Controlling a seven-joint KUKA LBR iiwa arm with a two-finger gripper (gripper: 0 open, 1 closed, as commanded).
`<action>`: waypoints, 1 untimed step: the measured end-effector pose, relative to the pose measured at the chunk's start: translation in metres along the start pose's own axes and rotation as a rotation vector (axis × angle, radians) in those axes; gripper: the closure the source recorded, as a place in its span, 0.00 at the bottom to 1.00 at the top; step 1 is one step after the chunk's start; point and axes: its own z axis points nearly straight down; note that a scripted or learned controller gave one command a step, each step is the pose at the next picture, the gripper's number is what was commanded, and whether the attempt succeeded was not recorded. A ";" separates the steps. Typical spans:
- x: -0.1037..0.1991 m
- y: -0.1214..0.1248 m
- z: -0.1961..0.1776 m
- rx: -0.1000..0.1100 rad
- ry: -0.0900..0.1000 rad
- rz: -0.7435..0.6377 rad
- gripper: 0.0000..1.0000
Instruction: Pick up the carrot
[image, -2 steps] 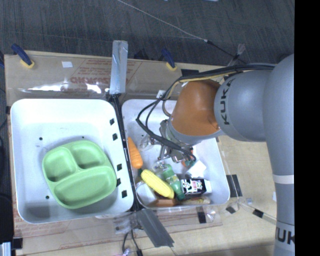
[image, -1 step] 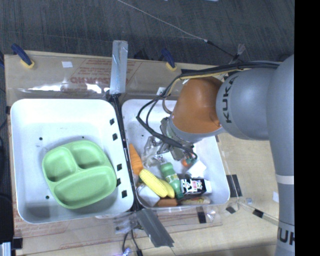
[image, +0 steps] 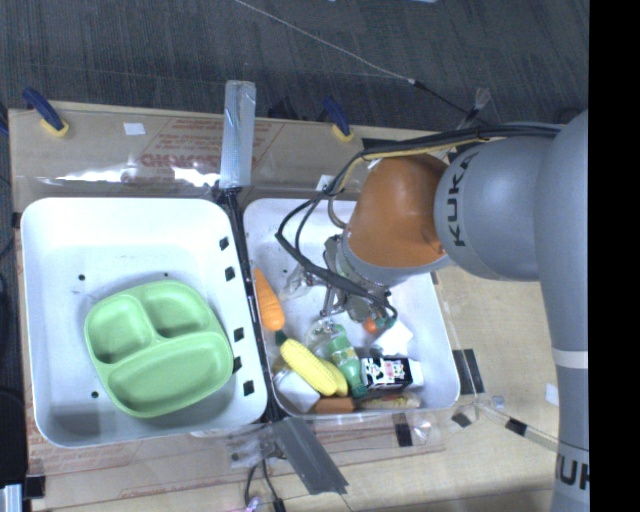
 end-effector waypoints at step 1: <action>-0.036 -0.008 0.011 -0.008 0.001 0.160 0.00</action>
